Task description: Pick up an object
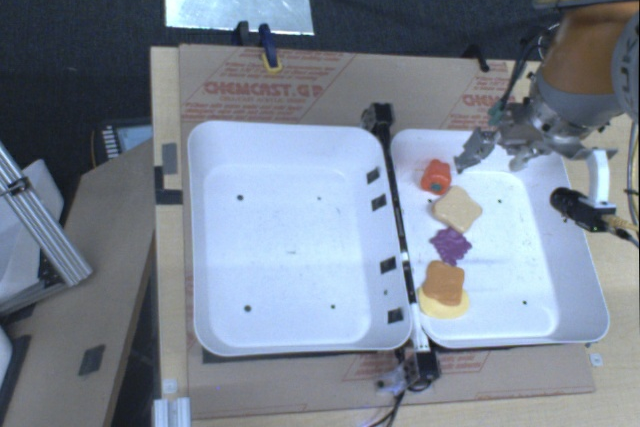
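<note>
Over the right bin (pixel 575 300), near its far rim, the end effector (pixel 497 151) hung from the grey-and-orange arm (pixel 590 55) reaching in from the right. Its two fingers pointed down and left, slightly parted, with nothing visible between them. Four objects lay in a loose column along the right bin's left side, all on the bin floor. An orange-red piece (pixel 435 176) sat farthest back, just left of and below the fingertips, apart from them. A tan toast slice (pixel 457 210) lay just in front of it, a small purple item (pixel 451 244) next, then an orange block on a yellow base (pixel 444 288) nearest the front. The left bin (pixel 215 245) stood alongside on the cardboard-covered surface (pixel 300 80), a black divider (pixel 392 205) between the two.
</note>
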{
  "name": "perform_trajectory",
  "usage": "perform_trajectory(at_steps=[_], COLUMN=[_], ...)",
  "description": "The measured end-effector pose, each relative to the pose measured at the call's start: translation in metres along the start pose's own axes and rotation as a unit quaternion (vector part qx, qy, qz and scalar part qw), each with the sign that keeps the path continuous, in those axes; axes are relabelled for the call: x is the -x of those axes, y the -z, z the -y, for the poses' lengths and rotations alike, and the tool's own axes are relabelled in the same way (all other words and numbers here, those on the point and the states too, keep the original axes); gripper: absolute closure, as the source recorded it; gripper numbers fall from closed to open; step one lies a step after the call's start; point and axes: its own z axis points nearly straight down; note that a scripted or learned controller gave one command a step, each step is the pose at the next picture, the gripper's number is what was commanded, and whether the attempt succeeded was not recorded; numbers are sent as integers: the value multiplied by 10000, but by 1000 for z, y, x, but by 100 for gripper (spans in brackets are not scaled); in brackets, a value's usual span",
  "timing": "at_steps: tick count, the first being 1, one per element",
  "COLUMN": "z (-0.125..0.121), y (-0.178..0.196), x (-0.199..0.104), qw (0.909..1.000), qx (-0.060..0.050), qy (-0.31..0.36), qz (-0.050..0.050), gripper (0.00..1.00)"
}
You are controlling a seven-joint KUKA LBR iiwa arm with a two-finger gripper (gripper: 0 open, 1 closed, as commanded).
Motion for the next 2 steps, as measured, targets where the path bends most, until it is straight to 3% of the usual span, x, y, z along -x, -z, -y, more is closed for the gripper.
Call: perform_trajectory(at_steps=[1, 2], z=[98, 91], y=[-93, -78], x=[33, 32], qw=[10000, 10000], qx=[-60, 9], qy=[-34, -3], qz=[-16, 4], gripper=[0, 100])
